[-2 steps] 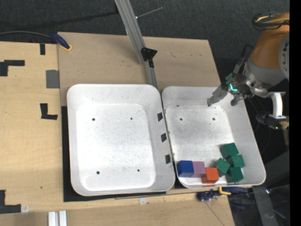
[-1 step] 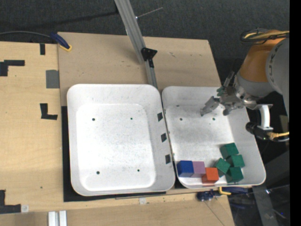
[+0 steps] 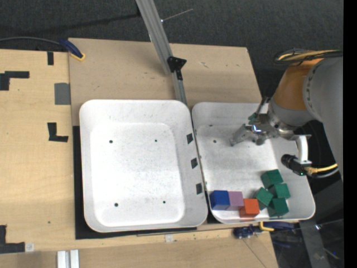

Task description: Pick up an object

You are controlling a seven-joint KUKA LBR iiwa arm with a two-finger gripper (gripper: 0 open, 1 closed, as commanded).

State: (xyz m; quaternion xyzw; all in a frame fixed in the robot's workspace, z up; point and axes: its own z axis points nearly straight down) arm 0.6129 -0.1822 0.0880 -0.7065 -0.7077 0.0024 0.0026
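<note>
While my jaws (image 3: 240, 138) hang over the right bin (image 3: 223, 113), well apart from the blocks, I cannot tell whether they stand open or closed. Along that bin's near wall sit a blue block (image 3: 220, 199), a purple block (image 3: 236, 199) and an orange block (image 3: 251, 206), touching in a row. Green blocks (image 3: 274, 192) cluster just beside the orange one.
</note>
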